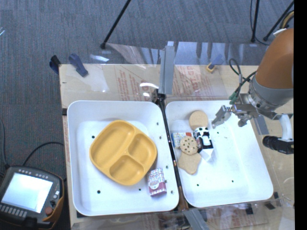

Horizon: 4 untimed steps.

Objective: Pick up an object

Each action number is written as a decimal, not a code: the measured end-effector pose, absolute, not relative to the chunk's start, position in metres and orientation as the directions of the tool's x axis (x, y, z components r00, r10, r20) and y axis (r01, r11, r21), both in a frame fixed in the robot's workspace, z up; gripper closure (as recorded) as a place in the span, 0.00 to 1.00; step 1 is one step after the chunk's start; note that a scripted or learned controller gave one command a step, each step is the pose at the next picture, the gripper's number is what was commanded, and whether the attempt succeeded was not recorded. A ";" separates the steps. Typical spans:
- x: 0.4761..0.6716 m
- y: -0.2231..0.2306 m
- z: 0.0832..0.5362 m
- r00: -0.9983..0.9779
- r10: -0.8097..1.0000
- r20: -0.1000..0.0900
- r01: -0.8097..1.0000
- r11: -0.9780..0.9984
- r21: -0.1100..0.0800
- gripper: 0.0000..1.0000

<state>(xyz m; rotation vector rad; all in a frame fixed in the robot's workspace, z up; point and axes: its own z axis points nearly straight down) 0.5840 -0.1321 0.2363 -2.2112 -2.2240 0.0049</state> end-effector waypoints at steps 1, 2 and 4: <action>0.556 -0.113 0.092 0.274 0.962 0.001 0.962 -0.274 -0.004 0.00; 0.555 -0.114 0.100 0.282 0.959 0.003 0.959 -0.282 -0.009 1.00; 0.574 -0.021 0.218 0.328 0.945 -0.005 0.944 -0.329 -0.015 1.00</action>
